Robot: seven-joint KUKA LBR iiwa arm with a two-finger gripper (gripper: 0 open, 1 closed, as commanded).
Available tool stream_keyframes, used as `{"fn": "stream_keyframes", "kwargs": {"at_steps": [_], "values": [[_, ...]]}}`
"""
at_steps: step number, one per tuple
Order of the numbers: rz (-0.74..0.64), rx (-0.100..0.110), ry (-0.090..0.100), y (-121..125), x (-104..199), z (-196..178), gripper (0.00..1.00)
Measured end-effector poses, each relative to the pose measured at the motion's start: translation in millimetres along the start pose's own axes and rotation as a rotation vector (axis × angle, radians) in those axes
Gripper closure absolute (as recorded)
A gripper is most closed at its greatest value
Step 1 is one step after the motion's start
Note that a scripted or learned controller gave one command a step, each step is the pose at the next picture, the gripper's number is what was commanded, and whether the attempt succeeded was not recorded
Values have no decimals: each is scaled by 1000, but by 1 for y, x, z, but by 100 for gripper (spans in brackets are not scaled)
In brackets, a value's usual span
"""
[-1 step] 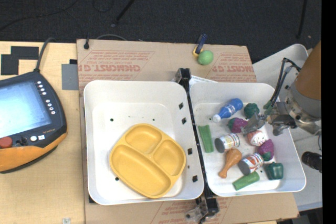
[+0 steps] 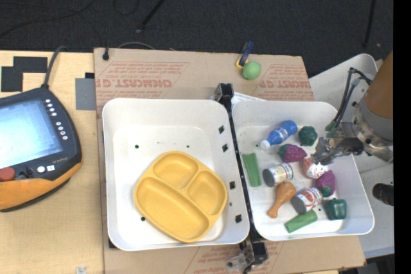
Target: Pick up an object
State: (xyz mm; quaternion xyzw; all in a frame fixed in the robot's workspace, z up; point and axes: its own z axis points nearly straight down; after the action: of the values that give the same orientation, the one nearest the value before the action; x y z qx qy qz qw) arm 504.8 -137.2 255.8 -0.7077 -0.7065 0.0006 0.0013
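I see the gripper (image 2: 323, 154) low in the right bin (image 2: 359, 218), near its right wall, over a small red-and-white object (image 2: 314, 169); I cannot tell its opening. Two purple grape bunches, two green blocks, a blue bottle (image 2: 280, 134) and a can (image 2: 278, 173) crowd close. The left bin (image 2: 128, 119) carries one yellow tray (image 2: 180, 194), with open floor above it.

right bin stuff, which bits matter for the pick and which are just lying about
For the job: gripper, right bin, blue bottle, purple grapes, can, drumstick.

Lying about: yellow tray, left bin, green ball, handheld screen.
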Motion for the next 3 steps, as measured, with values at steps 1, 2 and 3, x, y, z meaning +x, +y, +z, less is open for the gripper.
{"fn": "stream_keyframes", "kwargs": {"at_steps": [1, 2, 3], "values": [[-13, -19, 1, 49, 94, -141, 100], [-4, -4, -1, 136, 123, -103, 100], [-3, 7, 0, 77, 144, -61, 100]]}}
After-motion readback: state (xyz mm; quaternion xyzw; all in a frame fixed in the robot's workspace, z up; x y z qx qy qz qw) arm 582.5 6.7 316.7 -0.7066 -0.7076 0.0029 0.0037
